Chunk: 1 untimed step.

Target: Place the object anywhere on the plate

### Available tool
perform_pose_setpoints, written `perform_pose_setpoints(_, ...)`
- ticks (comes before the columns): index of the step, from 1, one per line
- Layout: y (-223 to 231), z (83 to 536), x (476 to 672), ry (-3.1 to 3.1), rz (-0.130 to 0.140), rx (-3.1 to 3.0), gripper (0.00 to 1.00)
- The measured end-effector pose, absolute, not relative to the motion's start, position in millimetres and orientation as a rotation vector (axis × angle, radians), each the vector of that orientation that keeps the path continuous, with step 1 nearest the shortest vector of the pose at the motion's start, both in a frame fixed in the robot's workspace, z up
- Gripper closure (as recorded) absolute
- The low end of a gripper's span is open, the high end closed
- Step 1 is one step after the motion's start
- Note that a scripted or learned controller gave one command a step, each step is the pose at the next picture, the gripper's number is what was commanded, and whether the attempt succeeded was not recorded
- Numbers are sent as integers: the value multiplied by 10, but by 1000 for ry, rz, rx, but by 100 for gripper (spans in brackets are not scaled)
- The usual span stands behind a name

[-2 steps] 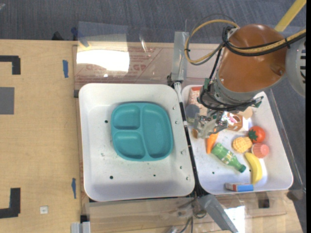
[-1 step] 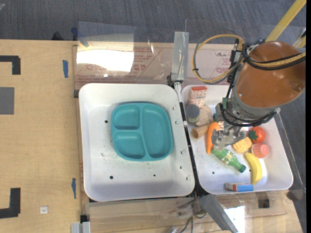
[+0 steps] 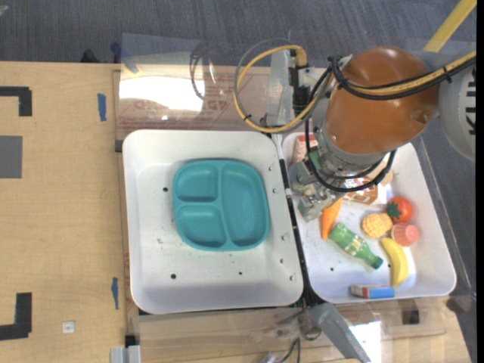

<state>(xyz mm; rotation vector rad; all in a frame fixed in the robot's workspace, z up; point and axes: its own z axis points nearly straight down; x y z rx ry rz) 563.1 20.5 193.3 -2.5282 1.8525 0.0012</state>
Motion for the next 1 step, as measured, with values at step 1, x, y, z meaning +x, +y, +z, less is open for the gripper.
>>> perform_pose_setpoints(1,-91,1848,6671,1500,1,-2753,100)
